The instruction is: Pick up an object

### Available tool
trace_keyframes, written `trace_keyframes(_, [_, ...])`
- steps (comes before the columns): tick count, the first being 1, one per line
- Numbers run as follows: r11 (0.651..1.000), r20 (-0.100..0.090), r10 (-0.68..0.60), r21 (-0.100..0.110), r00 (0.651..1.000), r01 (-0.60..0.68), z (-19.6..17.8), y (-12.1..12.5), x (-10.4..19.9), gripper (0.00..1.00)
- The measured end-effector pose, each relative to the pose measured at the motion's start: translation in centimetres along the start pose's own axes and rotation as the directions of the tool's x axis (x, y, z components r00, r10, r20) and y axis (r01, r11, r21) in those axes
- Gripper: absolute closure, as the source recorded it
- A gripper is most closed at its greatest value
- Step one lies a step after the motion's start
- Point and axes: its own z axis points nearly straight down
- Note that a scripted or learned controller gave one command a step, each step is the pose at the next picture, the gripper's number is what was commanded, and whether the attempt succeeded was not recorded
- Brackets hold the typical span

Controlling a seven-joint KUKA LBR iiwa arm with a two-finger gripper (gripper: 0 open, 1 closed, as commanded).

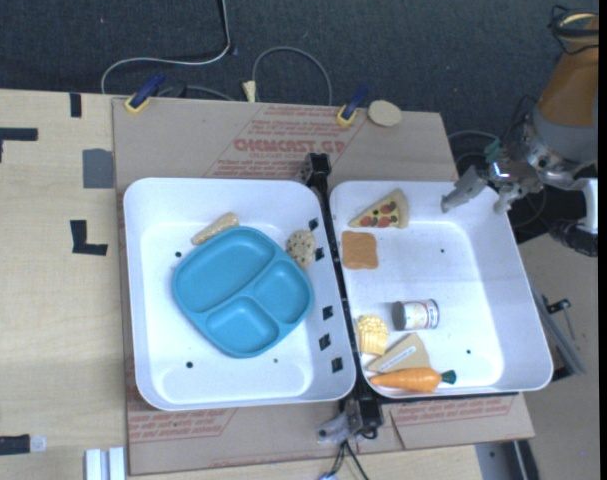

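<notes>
while the hand [483, 190] hangs spread and empty, it sits over the right bin's [518, 268] far rim.

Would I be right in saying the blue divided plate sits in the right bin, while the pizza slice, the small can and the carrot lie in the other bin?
Not quite: the camera view shows the blue divided plate in the left bin. The pizza slice, the small can and the carrot do lie in the other bin, the right bin.

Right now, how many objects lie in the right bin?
6: pizza slice and toast at the far left, can in the middle, corn, cheese wedge and carrot at the near left.
</notes>
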Motion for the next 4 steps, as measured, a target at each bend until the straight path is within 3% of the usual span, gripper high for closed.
trace_keyframes(1, [1.000, 0.002, 0.002, -0.002, 1.000, -0.002, 13.2, -7.2, 4.4, 0.00])
trace_keyframes(2, [1.000, 0.004, 0.001, -0.010, 1.000, -0.001, 12.6, -11.8, 8.3, 0.00])
trace_keyframes(3, [1.000, 0.005, 0.001, -0.017, 1.000, -0.001, 11.5, -11.4, 8.1, 1.00])
trace_keyframes(4, [1.000, 0.004, 0.002, -0.016, 1.000, -0.002, 11.6, -11.5, 8.1, 0.00])
